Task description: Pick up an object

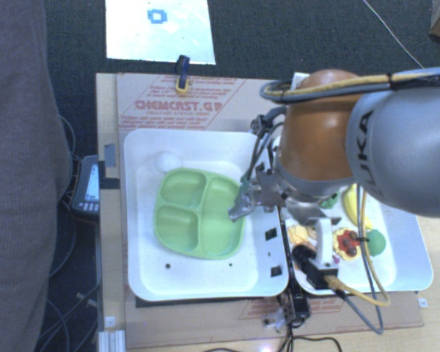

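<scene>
1. Look first at the green divided tray (194, 211): it lies flat in the left bin (143, 270), a little right of that bin's middle, with three compartments showing.
2. The end effector (240, 205) sits at the tray's right edge, over the rim nearest the wall between the two bins. You cannot tell from this view whether it is released or clenched, or whether it touches the tray.
3. A small pale round thing (167, 160) lies in the left bin's far left part, just beyond the tray's upper corner.
4. Above the end effector you see the orange band (319, 138) and the grey arm (396, 145), which comes in from the right and covers much of the right bin (418, 270).
5. In the part of the right bin you can see, below the arm, a yellow piece (350, 200), a red piece (346, 242), a green round piece (376, 242) and a pale yellow piece (299, 235) lie close together. What each one is stays too small to tell.
6. Both bins rest on a brown worktop (183, 105) printed with red lettering, and a yellow and black clip (182, 75) sits at its far edge.
7. Beyond the worktop, a white sheet (158, 20) with a small blue mark lies on the dark floor.
</scene>
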Controlling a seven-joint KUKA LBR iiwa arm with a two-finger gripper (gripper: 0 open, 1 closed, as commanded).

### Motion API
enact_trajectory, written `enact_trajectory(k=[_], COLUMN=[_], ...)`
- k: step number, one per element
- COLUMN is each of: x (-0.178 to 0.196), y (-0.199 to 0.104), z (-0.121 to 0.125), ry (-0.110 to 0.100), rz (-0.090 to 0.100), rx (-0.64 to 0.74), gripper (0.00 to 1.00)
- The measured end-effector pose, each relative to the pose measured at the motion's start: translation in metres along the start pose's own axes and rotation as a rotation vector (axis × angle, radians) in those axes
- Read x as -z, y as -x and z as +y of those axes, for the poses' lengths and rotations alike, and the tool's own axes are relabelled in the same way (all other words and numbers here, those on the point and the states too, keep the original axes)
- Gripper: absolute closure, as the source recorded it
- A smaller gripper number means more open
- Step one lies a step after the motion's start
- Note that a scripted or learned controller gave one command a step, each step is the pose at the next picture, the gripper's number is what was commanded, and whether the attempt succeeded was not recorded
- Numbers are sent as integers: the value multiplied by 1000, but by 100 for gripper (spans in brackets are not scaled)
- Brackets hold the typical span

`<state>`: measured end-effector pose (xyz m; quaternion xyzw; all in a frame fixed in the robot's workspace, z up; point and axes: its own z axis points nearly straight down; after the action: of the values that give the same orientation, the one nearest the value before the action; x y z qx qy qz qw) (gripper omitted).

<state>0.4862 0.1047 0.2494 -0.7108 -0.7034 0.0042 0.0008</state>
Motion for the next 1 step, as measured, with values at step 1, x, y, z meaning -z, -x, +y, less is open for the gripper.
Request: enact_trajectory(k=[1], x=[96], y=[55], z=[69], ry=[23], rz=[3], rx=[6], gripper=[0])
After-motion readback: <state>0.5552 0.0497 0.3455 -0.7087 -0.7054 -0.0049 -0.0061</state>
